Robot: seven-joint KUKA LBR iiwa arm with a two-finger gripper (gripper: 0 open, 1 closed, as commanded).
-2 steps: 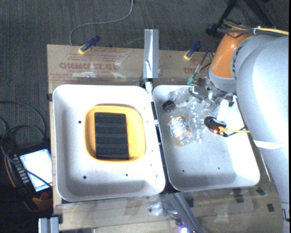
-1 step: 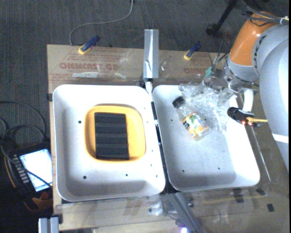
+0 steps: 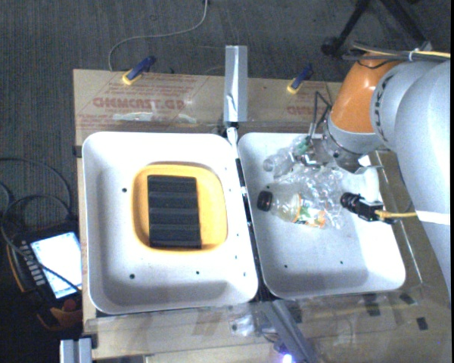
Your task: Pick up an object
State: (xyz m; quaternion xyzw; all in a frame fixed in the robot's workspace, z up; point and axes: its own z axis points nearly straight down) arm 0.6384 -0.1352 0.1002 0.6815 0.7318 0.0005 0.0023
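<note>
A crumpled clear plastic bottle [image 3: 299,203] with a black cap lies on its side in the right bin [image 3: 333,271]. More crinkled clear plastic [image 3: 287,157] sits just behind it, near the bin's far wall. My gripper [image 3: 312,151] is low over that plastic at the back of the right bin, under the orange band of the arm [image 3: 359,104]. In the left bin [image 3: 106,203] rests a yellow block with a black ribbed top [image 3: 174,209].
A black and yellow cable plug [image 3: 362,204] hangs from the arm, just right of the bottle. An upright metal post [image 3: 234,82] stands behind the gap between the bins. Blue and yellow clamps [image 3: 138,69] hold the board at the back.
</note>
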